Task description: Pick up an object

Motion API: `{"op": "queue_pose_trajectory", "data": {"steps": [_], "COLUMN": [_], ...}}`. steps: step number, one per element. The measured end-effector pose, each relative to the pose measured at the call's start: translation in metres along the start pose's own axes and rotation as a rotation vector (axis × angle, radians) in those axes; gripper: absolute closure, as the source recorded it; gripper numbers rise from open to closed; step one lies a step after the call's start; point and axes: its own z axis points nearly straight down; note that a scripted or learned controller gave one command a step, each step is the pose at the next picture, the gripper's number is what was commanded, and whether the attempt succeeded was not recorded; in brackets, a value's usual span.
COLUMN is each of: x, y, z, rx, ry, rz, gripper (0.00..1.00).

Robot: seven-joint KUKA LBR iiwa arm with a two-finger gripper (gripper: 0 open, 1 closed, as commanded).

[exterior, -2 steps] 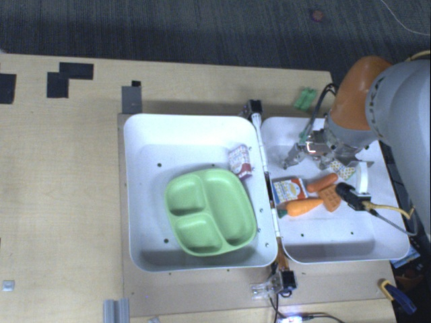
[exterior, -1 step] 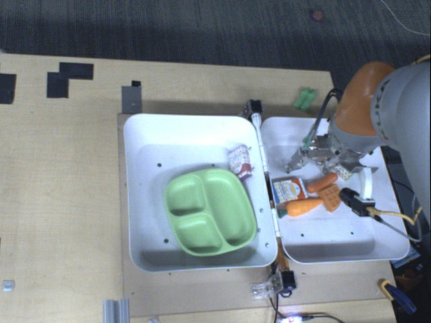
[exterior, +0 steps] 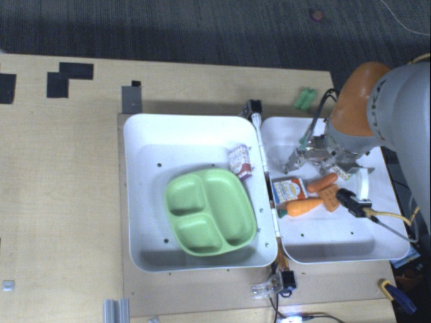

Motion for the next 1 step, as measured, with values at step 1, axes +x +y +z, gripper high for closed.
{"op": "queue_pose_trajectory", "data": {"steps": [1], "x": [0.0184], "y": [0.0008], "z": [-0.0001], "rx": [0.000], "ry": [0.001], "rz": [-0.001], "gripper": [0.00]}}
